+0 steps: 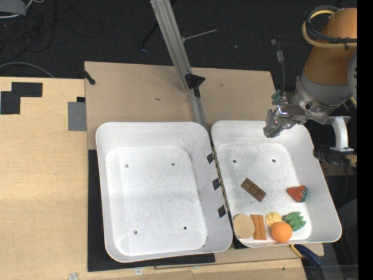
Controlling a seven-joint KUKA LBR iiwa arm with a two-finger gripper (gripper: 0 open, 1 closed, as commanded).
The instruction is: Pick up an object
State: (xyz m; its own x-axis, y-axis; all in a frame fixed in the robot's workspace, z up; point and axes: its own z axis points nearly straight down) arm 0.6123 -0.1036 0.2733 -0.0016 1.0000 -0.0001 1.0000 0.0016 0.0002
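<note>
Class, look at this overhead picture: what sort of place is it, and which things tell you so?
Probably a robotics lab test bench. The clues: a grey and orange robot arm with a gripper over two shallow white bins, toy food such as an orange, and loose cables on the floor.

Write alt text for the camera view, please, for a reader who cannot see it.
A grey and orange robot arm's claw hangs above the far rim of the right shallow white bin, whose near end holds a brown chocolate bar, a red strawberry, an orange fruit and other toy foods.
</note>
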